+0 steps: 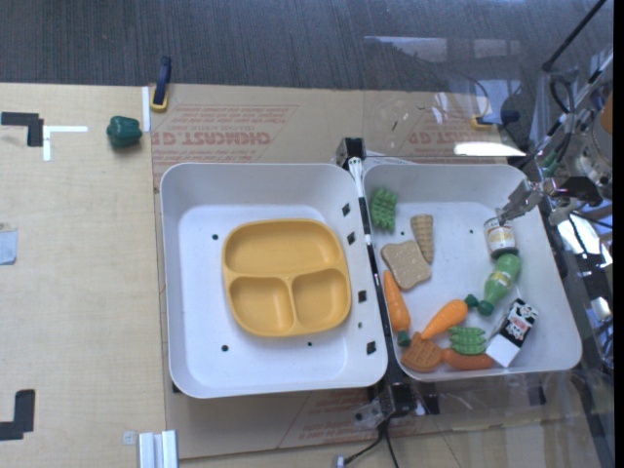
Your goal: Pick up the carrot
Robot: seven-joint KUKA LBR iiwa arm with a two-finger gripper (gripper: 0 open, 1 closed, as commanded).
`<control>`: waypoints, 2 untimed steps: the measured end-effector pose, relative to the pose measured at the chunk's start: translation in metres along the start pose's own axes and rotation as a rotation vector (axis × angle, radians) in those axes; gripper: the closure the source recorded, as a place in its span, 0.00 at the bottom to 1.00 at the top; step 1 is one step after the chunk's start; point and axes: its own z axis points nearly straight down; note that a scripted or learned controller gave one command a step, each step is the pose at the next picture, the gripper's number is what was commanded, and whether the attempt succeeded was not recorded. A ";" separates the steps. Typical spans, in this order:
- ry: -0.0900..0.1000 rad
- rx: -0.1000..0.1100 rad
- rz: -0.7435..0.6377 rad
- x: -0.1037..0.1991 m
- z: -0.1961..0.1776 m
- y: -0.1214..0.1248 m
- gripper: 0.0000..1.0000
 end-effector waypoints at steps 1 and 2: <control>0.001 -0.002 -0.193 0.039 0.030 -0.071 0.00; 0.002 -0.004 -0.110 0.084 0.157 -0.087 0.00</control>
